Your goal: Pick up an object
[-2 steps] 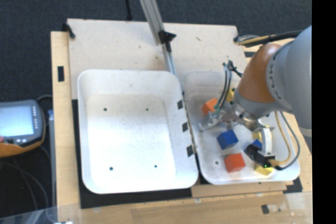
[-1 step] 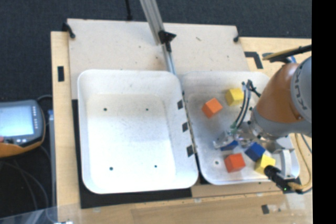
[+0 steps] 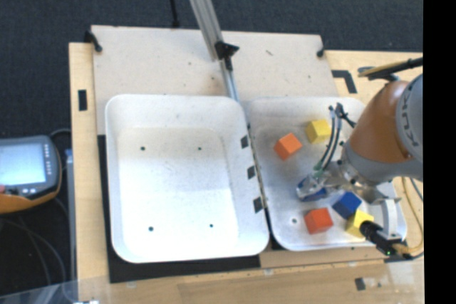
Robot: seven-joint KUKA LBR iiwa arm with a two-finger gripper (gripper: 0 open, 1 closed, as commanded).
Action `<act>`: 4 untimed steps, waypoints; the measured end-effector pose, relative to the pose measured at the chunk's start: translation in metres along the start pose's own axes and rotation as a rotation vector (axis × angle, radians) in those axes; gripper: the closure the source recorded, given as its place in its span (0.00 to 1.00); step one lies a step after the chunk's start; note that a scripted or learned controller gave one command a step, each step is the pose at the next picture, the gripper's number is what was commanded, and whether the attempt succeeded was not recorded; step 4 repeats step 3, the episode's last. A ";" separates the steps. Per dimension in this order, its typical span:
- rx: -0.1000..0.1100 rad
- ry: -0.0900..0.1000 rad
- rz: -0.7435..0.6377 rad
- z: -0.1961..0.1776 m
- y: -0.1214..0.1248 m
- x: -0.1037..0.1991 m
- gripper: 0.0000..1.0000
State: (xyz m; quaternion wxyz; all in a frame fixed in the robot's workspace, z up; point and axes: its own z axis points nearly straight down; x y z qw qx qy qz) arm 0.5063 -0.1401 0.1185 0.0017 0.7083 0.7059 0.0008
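Left bin [image 3: 178,178] sits on the counter [image 3: 82,153], just beside the right bin [image 3: 281,231]. In the right bin: orange block [image 3: 288,145] and yellow block [image 3: 318,129] toward the far side; red block [image 3: 318,219], blue block [image 3: 346,203] and a second yellow block [image 3: 358,222] near the front. Tool [image 3: 313,188] is low between the orange and red blocks; grip state cannot be told. Arm [image 3: 388,135] overhangs the bin's right side.

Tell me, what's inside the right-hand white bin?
Right bin holds an orange block, yellow block, red block, blue block, another yellow piece. The arm covers its far side.
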 end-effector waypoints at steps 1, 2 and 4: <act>-0.006 0.003 -0.012 -0.108 0.000 0.076 1.00; 0.005 0.001 -0.008 -0.079 -0.011 0.089 1.00; 0.002 0.005 -0.014 -0.101 0.003 0.190 1.00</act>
